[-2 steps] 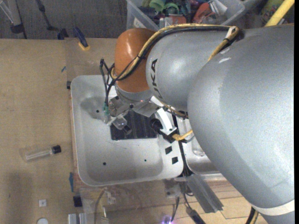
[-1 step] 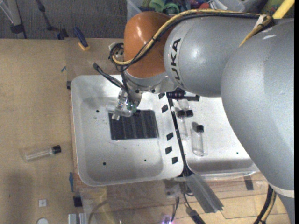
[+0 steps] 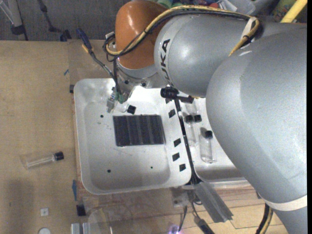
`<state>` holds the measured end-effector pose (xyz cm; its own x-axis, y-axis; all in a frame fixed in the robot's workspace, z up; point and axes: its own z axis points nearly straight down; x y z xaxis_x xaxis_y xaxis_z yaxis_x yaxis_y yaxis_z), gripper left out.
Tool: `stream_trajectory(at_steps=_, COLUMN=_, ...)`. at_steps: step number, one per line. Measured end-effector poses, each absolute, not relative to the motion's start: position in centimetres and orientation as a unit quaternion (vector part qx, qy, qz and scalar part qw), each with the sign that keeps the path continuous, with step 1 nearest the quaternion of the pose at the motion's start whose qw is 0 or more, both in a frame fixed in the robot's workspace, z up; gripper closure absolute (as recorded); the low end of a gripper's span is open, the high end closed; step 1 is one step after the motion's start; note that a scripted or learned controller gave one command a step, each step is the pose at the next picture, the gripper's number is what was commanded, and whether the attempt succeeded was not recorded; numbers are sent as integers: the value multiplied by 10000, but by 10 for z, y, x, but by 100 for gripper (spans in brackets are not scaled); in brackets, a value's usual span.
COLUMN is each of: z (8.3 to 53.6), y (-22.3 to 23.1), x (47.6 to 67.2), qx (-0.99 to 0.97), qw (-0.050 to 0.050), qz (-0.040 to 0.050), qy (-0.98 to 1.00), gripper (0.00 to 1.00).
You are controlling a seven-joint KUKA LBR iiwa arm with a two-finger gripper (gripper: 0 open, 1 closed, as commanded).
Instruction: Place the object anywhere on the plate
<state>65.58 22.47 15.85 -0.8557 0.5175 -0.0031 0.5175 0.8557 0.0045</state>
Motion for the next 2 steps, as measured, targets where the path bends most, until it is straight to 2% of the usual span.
stream_trajectory(at_steps=1, z=95, y=226, x=600, qx=3131, qw=21, qz=26, qy=9497, gripper=100)
stream_trajectory(at_steps=2, z=113, y=225, x=657, qx=5532, qw=7, qz=3, qy=8330, gripper=100)
